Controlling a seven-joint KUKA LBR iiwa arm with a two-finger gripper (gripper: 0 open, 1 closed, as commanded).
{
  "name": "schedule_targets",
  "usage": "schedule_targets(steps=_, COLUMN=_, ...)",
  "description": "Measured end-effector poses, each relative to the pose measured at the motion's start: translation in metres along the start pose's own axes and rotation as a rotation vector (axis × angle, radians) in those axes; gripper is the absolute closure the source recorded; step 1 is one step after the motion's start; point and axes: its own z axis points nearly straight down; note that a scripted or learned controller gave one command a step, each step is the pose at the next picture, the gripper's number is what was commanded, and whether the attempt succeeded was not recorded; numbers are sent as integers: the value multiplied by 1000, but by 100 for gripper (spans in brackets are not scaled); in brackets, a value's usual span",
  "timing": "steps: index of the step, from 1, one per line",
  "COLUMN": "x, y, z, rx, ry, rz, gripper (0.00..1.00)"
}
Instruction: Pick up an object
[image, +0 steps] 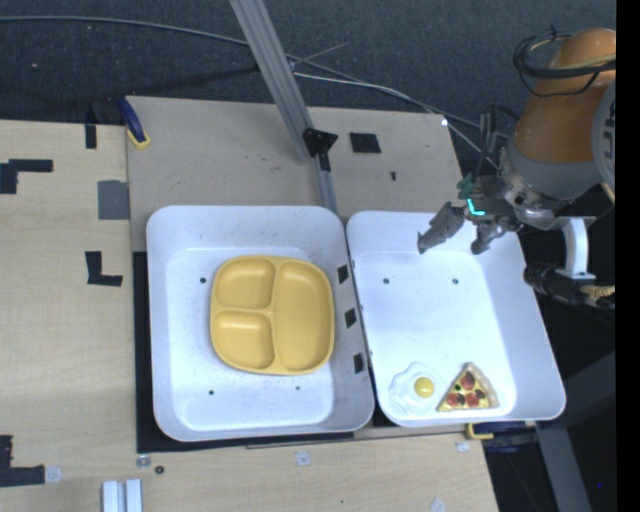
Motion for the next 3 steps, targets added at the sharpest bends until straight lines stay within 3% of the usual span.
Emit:
schedule_targets(steps=1, x=0, y=0, z=0, rx=-1, ry=0, rz=0, gripper=0)
schedule_targets(steps=3, x=1, y=4, z=99, rx=4, ry=-1, rz=1, gripper=0)
